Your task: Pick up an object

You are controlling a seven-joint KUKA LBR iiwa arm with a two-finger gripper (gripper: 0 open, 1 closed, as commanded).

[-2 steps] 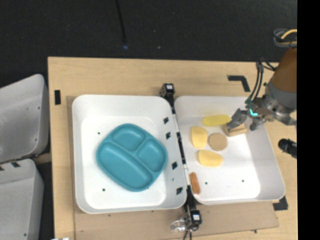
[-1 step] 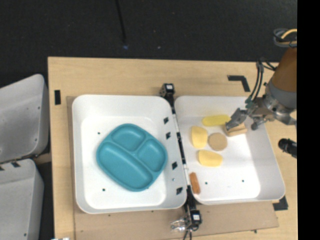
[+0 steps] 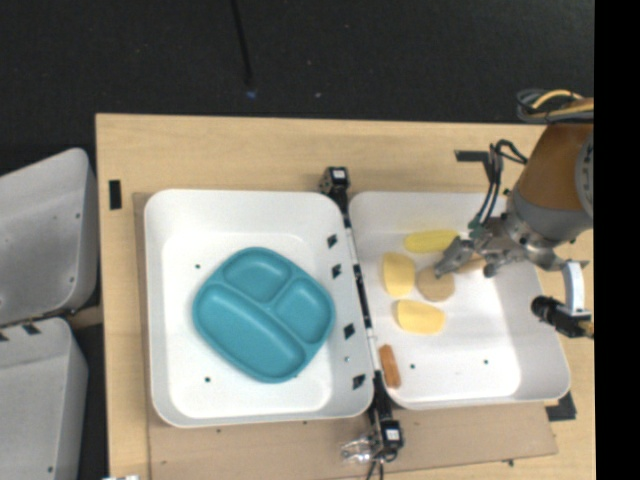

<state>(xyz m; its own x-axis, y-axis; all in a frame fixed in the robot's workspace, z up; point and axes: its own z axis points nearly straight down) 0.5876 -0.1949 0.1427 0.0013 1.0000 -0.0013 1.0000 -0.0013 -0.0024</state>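
Observation:
In the right bin point(image 3: 500, 368) lie several food pieces: a long yellow piece point(image 3: 430, 240) at the back, a yellow block point(image 3: 398, 275), a yellow wedge point(image 3: 420, 316), a round tan cookie point(image 3: 434, 286) and a small orange sausage point(image 3: 389, 365) by the bin's left wall. My gripper point(image 3: 455, 261) reaches in from the right and hangs low over the cookie's right edge, between it and the long yellow piece. Nothing can be made out between its fingers.
The left bin point(image 3: 170, 368) holds a teal divided plate point(image 3: 263, 313). A ridge with black clips point(image 3: 352, 268) separates the two bins. The arm's orange band point(image 3: 555, 173) and cables stand above the right bin's back right corner.

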